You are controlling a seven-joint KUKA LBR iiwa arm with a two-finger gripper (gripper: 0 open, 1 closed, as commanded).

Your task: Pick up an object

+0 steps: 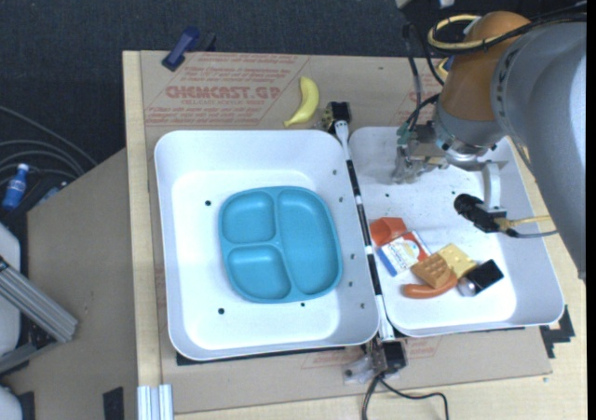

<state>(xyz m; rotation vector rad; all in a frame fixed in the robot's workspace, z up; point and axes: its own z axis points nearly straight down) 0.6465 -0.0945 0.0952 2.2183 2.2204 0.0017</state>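
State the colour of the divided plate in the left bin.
Light blue; the plate shows in the camera view.

Orange packet (392, 233), waffle (441, 265), red sausage (426, 291) and black block (481, 276) lie clustered in the right bin (531, 306).

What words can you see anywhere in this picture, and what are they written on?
"CHEMCAST GP": big red letters printed on the brown board behind the bins, next to the banana.
Smaller red lines under it on the same board: too blurred to read.
Small packet in the right bin: some print on it, too small to read.
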